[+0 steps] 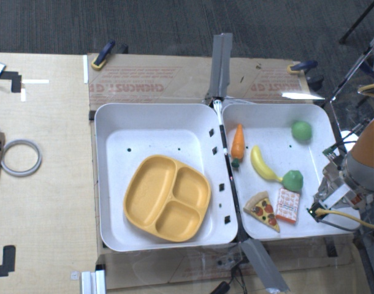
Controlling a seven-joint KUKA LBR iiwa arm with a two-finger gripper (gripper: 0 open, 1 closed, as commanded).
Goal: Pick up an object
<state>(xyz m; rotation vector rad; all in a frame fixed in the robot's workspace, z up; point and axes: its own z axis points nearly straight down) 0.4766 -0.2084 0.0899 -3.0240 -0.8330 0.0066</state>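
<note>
Grey gripper (325,206) sits at the right bin's (279,116) right edge; whether it is spread, closed or grasping anything cannot be determined. Nearest candidates: red carton (287,205), touching the pizza slice (263,211); green object (292,179) at the banana's (262,164) end. Step judged: approach, nothing lifted. Next move requires centring over one item, then descending.

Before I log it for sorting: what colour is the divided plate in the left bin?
Yellow-orange, seen in the camera view: divided plate.
</note>
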